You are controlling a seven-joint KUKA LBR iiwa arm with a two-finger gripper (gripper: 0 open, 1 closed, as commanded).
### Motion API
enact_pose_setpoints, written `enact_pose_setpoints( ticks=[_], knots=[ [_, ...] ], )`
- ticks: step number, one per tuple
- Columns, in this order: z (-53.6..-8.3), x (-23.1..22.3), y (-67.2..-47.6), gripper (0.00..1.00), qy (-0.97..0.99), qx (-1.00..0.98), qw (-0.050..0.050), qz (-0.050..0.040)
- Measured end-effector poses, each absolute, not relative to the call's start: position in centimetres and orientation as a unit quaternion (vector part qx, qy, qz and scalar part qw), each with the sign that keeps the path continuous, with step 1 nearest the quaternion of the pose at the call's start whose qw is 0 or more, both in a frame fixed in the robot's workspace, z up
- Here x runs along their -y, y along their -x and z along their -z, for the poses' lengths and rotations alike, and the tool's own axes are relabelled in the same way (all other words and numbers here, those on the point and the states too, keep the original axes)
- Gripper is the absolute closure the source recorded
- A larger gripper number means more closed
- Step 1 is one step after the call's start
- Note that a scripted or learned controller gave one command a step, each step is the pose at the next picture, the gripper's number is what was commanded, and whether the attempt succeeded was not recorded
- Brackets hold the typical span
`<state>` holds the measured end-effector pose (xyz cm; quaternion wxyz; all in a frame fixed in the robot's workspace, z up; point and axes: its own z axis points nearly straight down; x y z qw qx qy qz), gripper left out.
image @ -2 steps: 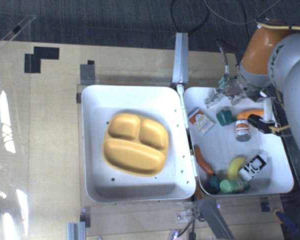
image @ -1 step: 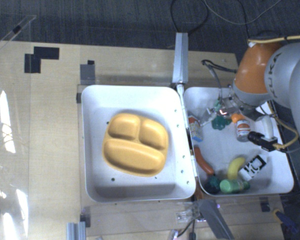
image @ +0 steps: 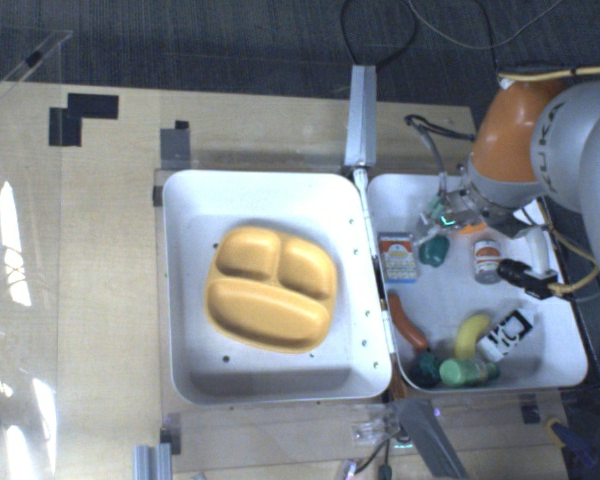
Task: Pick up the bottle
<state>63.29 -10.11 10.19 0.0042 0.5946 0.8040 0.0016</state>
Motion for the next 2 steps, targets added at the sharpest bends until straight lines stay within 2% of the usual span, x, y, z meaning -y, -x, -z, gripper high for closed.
enact_pose_setpoints(
  ticks=[1, 2],
  knots=[
    [-18.3, 4.5, -66.9, 1.0, -0.577, -0.817, 0.001, -0.0012],
    [-18.1, 1.8, -61.7, 1.0, -0.655, -0.756, -0.001, 0.0007]
  ],
)
